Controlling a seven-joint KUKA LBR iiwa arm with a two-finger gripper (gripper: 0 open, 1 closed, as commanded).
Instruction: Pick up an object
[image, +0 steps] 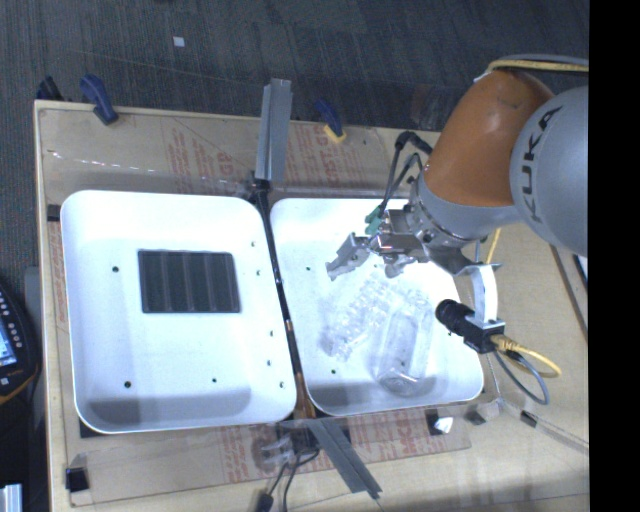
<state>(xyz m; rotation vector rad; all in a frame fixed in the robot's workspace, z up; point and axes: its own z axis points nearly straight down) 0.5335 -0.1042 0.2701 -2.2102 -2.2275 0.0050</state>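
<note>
Lower right of the frame, in the right bin, lie a clear plastic cup on its side and a clear blister tray touching it. Both look light, thin, slippery and easily crushed; the cup's rim seems the surest hold. Above them hangs the tool, fingers spread, pinching nothing. Far left, a dark ribbed block sits in the left bin.

Robotics lab: clamped bench (twin white bins).
</note>
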